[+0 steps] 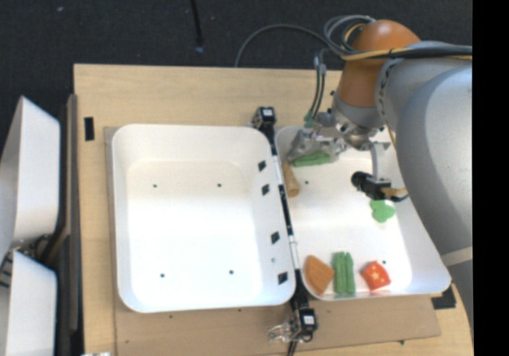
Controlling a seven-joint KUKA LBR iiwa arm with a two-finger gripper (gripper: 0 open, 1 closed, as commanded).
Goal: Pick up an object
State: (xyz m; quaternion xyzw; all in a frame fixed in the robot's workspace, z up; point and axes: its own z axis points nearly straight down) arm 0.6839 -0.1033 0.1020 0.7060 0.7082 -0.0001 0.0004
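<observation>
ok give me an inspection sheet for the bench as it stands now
surface: wooden bench bearing a left bin and a right bin
job's things: in the right bin, orange wedge, green ridged piece, red block, small green piece, tan piece by the divider, green item under the end effector
clutter: nothing seen
grippers: end effector low over the right bin's far corner
cables: grey loop behind the bins
surroundings: dark floor, white boxes at left

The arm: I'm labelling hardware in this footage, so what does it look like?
The arm is bulky, rounded and light grey, with a glossy orange band above the wrist. Thin grey cables loop from the wrist area. The gripper is a small metallic grey assembly.
</observation>
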